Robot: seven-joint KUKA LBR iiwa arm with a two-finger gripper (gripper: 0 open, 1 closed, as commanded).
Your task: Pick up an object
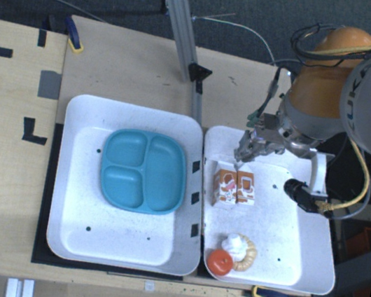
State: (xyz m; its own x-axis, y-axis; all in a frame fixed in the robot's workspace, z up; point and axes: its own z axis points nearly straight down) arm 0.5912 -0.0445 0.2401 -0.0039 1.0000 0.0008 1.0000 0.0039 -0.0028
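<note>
From the overhead camera view you look down on a wooden desk (135, 71) carrying two shallow white bins side by side. The left bin (69, 181) holds a blue divided plate (144, 171), lying flat in its upper middle part, well away from the bin's lower wall.

The right bin (296, 249) holds the things you could pick. A small brown and white carton (234, 187) lies flat in the upper left part of that bin, near the wall shared with the left bin. Down at the lower left corner of the same bin sits a small cluster: a red-orange round piece (220, 263) touching a tan ring-shaped piece with a white lump on it (239, 250). The cluster and the carton are apart from each other.

Your arm (353, 81) comes in from the right, with its orange band above the wrist. The claw (247, 150) hangs over the upper left area of the right bin, just above the carton's top edge as the picture shows it. You cannot tell from this angle whether the claw is spread or closed, and nothing is visibly held in it. The carton lies on the bin floor.

A grey metal rail (182, 26) runs slantwise from the top edge down to the gap between the bins.
</note>
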